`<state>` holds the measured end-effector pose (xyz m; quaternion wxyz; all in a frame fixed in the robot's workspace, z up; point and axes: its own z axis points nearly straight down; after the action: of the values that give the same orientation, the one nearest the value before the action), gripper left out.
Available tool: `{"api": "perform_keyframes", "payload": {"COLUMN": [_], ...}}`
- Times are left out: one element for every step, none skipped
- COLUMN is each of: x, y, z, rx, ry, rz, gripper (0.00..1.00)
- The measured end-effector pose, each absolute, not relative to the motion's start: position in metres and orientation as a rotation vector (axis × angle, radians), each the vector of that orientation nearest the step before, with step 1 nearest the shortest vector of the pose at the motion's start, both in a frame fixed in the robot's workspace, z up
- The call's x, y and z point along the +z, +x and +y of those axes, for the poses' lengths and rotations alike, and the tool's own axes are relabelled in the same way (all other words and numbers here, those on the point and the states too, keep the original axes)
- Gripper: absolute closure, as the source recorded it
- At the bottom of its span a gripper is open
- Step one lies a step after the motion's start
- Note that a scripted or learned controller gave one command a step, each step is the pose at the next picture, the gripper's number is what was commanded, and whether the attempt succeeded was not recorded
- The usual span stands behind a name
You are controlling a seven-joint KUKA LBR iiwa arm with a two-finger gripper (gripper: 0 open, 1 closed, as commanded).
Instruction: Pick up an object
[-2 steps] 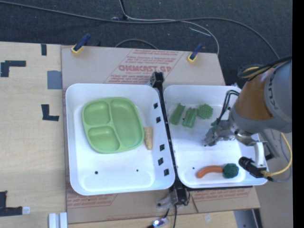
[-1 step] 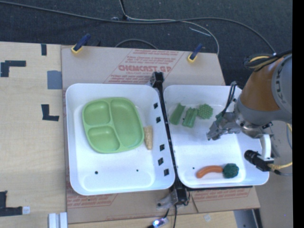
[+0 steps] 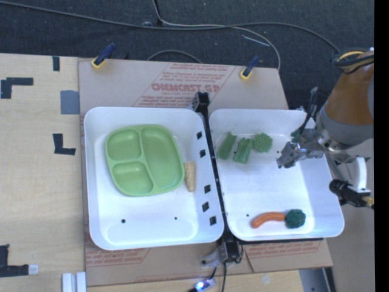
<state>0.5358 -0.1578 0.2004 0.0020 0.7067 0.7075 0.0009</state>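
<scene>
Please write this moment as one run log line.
gripper: over right bin, nothing held | nearest: green pieces | sausage: untouched

Right bin point(image 3: 316, 187) centre free, veg point(image 3: 243, 148) top-left

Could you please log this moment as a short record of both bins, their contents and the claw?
left bin: green plate with three compartments; pale corn piece beside the plate's right edge
right bin: two green sticks, green floret, orange sausage, dark broccoli at the sausage's right end
claw: over the right bin's right side, nothing seen between its fingers
arm: enters from the right
</scene>
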Motion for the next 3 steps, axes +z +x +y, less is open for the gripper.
{"api": "perform_keyframes", "payload": {"x": [0.259, 0.256, 0.256], "y": [0.544, 0.545, 0.547], "z": [-0.164, -0.120, -0.074], "rx": [0.003, -0.001, 0.000], "ry": [2.216, 2.217, 2.217], "rz": [2.220, 2.227, 2.229], "gripper": [1.00, 1.00, 1.00]}}
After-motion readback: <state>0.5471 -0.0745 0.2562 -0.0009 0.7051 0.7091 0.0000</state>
